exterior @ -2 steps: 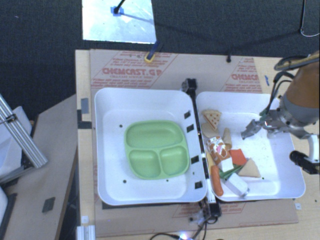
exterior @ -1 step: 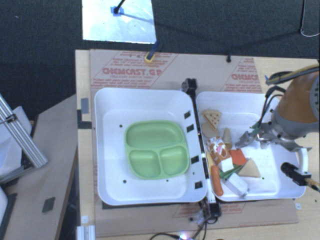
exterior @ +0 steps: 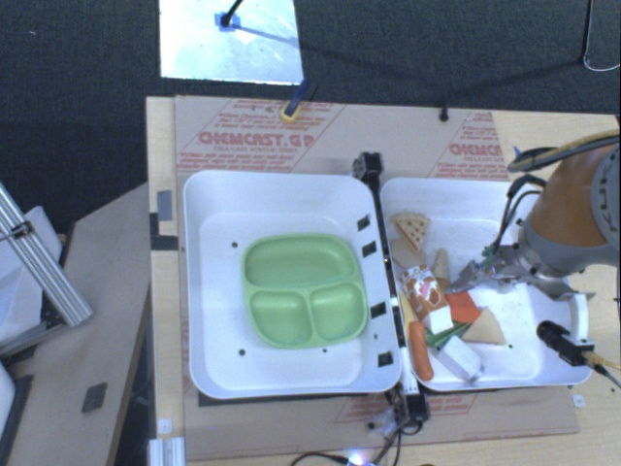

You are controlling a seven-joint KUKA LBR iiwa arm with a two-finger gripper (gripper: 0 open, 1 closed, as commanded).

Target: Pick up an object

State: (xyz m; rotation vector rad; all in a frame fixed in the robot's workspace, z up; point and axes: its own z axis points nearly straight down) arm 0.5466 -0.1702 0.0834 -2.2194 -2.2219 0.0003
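Left bin holding green divided plate. Right bin holding toy-food pile, gripper hovering just above it. Finger state: cannot tell, blurred. Carrot lying near divider: probably light, rigid, slick plastic; judging mid-length grip across its width safest. Red block sitting closest to gripper, small, likely easy pinching.

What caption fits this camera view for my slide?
Robot gripper reaches into the right bin of toy food, beside a green tray in the left bin.
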